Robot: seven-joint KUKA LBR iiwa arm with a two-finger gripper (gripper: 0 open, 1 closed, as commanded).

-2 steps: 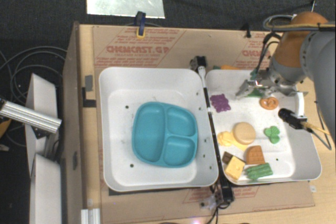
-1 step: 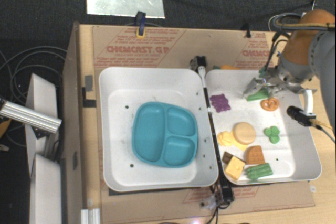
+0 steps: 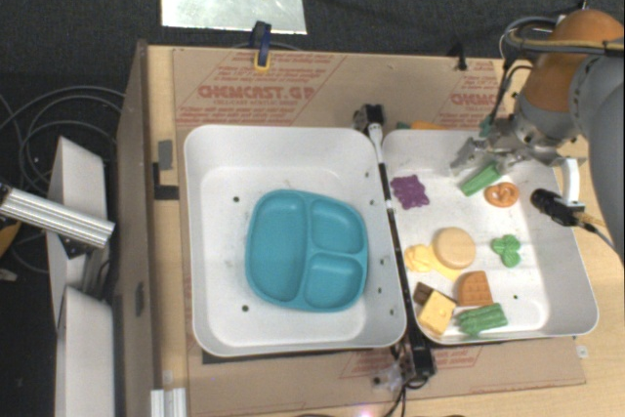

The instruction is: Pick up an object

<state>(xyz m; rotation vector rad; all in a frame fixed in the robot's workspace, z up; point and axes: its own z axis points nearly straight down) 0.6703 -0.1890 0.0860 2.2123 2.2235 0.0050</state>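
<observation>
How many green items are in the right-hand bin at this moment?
3. One green piece lies at the top under the hand; a small green one near the right wall; a long green one by the front edge. The arm may hide others.

Robotics laboratory test bench: two white bins [image 3: 293, 146] side by side on a cardboard-covered bench [image 3: 293, 78], an arm [image 3: 571, 73] reaching in at its right edge, loose cables [image 3: 59, 112] and aluminium framing [image 3: 54, 215] at its left on dark carpet.
</observation>
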